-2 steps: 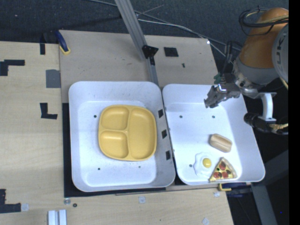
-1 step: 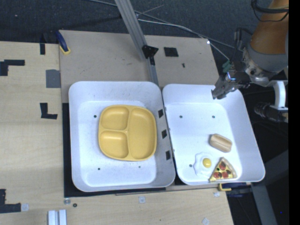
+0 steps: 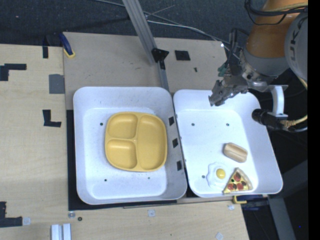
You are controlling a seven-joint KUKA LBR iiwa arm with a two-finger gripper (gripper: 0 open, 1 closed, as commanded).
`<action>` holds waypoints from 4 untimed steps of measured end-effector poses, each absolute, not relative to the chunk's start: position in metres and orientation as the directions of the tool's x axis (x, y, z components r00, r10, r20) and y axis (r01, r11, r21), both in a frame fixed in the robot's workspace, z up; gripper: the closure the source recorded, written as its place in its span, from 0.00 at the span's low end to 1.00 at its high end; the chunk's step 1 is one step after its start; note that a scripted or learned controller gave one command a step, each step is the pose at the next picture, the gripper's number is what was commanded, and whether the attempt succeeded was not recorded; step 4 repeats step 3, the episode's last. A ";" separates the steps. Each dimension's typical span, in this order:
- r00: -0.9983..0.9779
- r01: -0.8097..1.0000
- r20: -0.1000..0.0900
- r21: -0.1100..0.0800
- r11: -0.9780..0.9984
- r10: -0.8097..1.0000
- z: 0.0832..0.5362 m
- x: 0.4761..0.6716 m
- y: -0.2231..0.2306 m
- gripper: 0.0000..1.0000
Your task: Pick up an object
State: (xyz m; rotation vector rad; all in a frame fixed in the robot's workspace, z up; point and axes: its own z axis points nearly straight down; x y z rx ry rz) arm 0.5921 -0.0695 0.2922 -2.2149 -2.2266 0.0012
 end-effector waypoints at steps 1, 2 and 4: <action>-0.005 1.000 0.000 -0.002 0.005 1.000 0.281 0.608 -0.025 1.00; -0.005 1.000 0.000 -0.004 0.005 1.000 0.255 0.613 0.030 1.00; -0.004 1.000 -0.001 -0.003 0.004 1.000 0.238 0.613 0.074 1.00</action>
